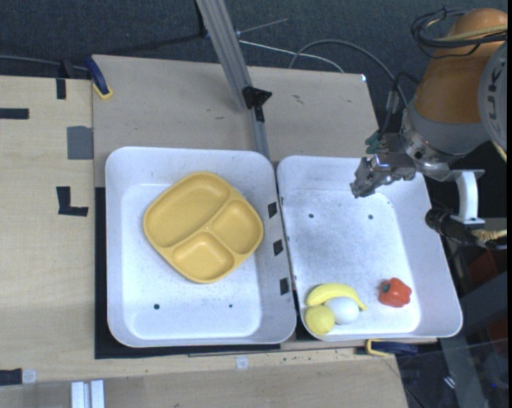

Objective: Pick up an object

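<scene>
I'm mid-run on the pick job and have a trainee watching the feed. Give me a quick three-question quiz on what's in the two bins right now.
1. True or false: the yellow three-compartment plastic plate lies in the right white bin.
2. Which item lies nearest the right bin's near right corner? A) the yellow plastic banana B) the small red plastic pepper C) the white egg-shaped ball
3. Fill in: the two-finger gripper is over the right bin's ____ edge, far from the clustered items.

Key: 1 false, it lies in the left white bin. 2 B. 3 far.
</scene>
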Tool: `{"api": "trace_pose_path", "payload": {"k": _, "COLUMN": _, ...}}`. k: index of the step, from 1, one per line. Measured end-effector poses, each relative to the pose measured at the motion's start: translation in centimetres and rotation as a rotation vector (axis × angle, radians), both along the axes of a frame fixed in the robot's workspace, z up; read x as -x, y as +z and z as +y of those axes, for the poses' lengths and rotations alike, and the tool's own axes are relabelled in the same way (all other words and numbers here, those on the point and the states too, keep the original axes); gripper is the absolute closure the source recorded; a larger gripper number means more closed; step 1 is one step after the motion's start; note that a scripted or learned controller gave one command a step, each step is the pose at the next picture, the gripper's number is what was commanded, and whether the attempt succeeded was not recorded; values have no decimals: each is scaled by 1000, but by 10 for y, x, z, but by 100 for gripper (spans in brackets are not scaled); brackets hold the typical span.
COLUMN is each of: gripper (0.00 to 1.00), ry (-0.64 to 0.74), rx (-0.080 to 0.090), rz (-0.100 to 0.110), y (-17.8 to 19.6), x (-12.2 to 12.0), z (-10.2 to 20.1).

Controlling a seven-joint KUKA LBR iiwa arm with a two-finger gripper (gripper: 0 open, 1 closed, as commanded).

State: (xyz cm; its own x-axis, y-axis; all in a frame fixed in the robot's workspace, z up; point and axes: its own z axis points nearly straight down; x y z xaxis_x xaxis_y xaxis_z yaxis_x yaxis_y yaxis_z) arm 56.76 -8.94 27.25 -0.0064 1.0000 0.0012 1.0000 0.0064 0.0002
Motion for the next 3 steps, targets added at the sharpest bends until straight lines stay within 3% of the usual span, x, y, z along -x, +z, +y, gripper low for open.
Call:
{"api": "trace_pose_path", "payload": {"k": 2, "gripper": 100, "ry": -1, "rx": 1, "rz": 1, "y": -3, "x": -37, "z": 95}}
{"api": "trace_pose_path", "payload": {"k": 3, "gripper": 100, "ry": -1, "rx": 1, "rz": 2, "y": -25, "x": -60, "z": 138}}
